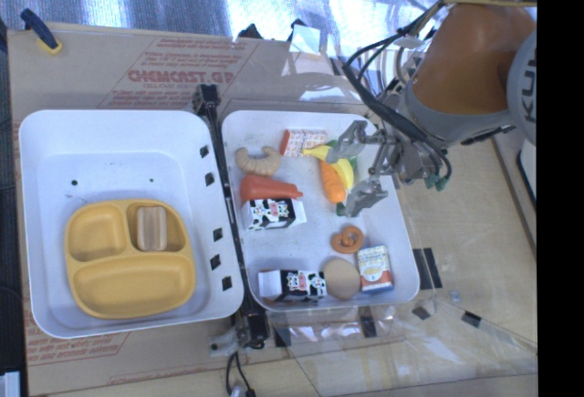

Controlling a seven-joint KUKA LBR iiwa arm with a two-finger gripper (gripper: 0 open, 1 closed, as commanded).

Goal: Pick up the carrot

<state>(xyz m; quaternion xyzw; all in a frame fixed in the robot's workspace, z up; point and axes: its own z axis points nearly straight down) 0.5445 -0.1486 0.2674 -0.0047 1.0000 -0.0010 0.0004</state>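
My end effector (358,172) hangs over the upper right part of the right bin (401,240), its two fingers (367,197) spread apart with nothing between them. The carrot (332,182) (small, orange, tilted) lies just to the left of those fingers, against a yellow banana (342,169). Further left in the same bin, a red-orange wedge (268,188) rests above a cow-print milk carton (272,214), and a pale croissant-shaped piece (258,160) lies near the top beside a small orange-and-white box (302,141). Toward the near side sit a brown doughnut (347,239), a small juice carton (374,267), a tan egg-like ball (340,278) and a second cow-print carton (292,284). The left bin (55,149) holds a yellow divided plate (128,281) with a slice of bread (151,228) in its upper right compartment. Both bins rest on the cardboard-covered tabletop (137,76).
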